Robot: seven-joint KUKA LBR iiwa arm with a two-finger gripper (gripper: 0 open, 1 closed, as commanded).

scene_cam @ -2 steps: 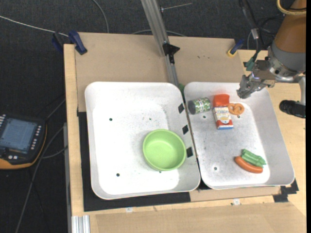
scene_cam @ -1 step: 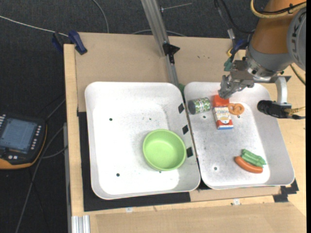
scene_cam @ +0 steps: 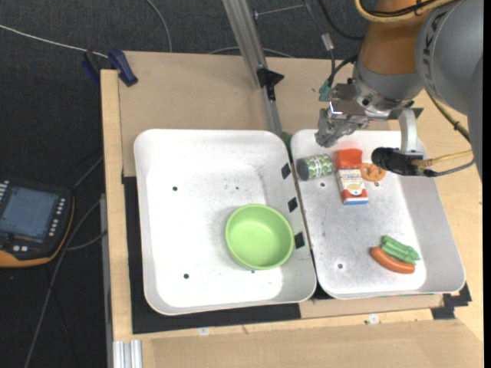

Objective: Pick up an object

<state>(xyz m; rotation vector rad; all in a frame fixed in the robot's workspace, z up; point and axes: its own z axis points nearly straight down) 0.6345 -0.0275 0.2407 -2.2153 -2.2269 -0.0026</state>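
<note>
Camera view: gripper (scene_cam: 328, 135) hovers over the right bin's (scene_cam: 430, 205) upper left corner; whether it grips anything I cannot tell. Just below it lies a small green-labelled can (scene_cam: 314, 166) on its side, long axis left-right. A round green bowl (scene_cam: 259, 237) sits in the left bin (scene_cam: 176, 205).

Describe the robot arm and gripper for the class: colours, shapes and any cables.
The arm is thick and rounded, grey, with a wide orange band above the wrist. Below that sits a metallic grey gripper. Thin dark cables loop beside the wrist.
</note>
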